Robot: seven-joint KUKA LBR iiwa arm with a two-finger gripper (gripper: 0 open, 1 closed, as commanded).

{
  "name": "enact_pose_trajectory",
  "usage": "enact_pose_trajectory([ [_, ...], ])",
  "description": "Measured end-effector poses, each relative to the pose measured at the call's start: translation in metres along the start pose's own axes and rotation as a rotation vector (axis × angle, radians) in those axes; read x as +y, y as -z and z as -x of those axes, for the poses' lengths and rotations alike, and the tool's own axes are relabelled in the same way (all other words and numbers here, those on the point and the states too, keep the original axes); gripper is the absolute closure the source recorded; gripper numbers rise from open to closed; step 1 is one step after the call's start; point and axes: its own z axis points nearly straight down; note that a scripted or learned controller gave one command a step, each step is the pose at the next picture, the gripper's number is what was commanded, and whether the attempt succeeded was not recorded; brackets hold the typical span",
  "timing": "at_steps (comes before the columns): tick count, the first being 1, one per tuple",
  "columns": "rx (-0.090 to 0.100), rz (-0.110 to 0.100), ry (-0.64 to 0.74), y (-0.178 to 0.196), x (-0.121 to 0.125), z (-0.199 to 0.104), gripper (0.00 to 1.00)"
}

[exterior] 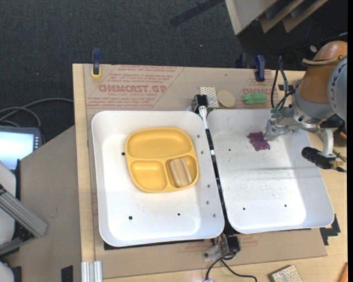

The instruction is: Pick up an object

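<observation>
Claw point(270, 131) at purple obj point(258, 141) in rt bin point(309, 217); can't tell if open/shut.

Dark grey carpeted floor point(138, 33) fills the top of the view and runs down the left side. Light wooden bench top point(83, 182) sits on it, covered by a brown cardboard sheet with red printed lettering point(132, 85). Blue clamp with a yellow tip point(96, 63) grips the sheet's upper left edge; a second blue clamp point(259, 67) grips the upper edge further right. Pale beige box-like furniture point(270, 14) stands at the top right. Bright screen in a dark frame point(15, 151) at the left edge, thin grey cable point(33, 104) curving above it. Ribbed grey metal bar point(22, 212) at lower left. Light is even, soft shadows.
</observation>
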Motion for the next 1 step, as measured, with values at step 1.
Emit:
enact_pose_trajectory([
  [1, 0.000, -0.002, 0.000, -0.0008, -0.0003, -0.0002, 0.00],
])
